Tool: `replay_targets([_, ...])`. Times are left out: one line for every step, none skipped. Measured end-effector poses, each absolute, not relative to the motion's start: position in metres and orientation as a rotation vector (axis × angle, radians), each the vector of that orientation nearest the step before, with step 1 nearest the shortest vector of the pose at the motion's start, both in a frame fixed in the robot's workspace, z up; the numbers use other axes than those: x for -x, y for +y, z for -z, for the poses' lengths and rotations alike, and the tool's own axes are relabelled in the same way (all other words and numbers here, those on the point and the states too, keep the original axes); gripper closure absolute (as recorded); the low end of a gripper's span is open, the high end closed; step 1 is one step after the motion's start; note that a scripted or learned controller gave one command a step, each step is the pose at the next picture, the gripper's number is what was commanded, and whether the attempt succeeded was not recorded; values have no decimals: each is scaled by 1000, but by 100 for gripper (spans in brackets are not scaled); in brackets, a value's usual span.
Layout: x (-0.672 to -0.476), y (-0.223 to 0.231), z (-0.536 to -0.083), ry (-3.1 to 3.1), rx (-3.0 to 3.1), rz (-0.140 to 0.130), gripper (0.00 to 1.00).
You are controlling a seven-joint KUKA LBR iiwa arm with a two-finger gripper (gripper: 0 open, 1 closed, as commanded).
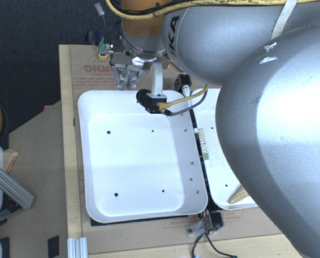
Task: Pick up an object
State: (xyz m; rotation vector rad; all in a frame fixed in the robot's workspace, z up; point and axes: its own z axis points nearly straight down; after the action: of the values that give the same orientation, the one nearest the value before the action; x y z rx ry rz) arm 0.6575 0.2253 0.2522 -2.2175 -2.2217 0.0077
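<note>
Tan flat object [238, 195] at near edge of right bin [224, 190], mostly hidden by arm [267, 90]. Pincer [129, 78] over far rim of left bin [138, 160]; grip state unreadable.

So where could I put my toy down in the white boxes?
The left bin has bare floor from its near rim up to the pincer at the far edge. The right bin is crowded: the arm hangs over it, with a tan object beneath.

One fixed overhead camera, slanted down over both bins [90, 144], arm [267, 90] close beneath.
</note>
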Motion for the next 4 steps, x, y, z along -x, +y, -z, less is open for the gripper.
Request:
replay_targets([-657, 224, -268, -2223, 2222, 5, 100])
replay_targets([-642, 212, -294, -2220, 2223, 2, 100])
replay_targets([-610, 221, -250, -2219, 2217, -11, 100])
replay_targets([-612, 224, -287, -2223, 2222, 4, 100])
